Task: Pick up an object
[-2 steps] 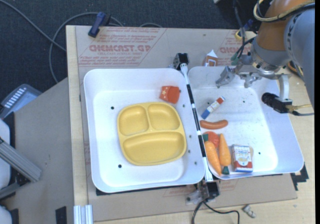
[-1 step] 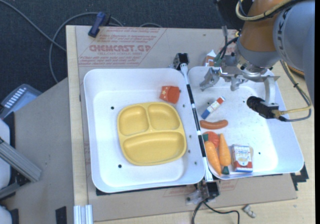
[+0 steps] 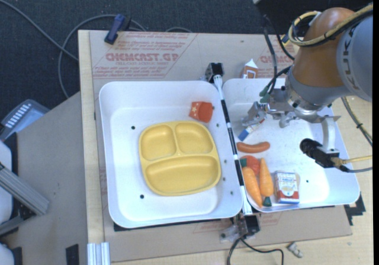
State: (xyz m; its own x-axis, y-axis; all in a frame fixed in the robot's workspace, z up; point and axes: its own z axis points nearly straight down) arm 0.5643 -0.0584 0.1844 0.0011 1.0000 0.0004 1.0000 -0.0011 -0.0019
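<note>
Pincer is hovering with fingers spread in the right bin, gripping nothing. Sausage is lying just below it; carrots and a small carton are lying farther down.

Bare white floor of the right-hand shallow white bin lies open just beyond the two-finger gripper toward the camera's right. Below the gripper, the reddish-orange toy sausage blocks the way; farther below crowd the orange toy carrots and a small red-and-white carton. To its left, the bins' dividing wall stands close, perhaps touching.
</note>
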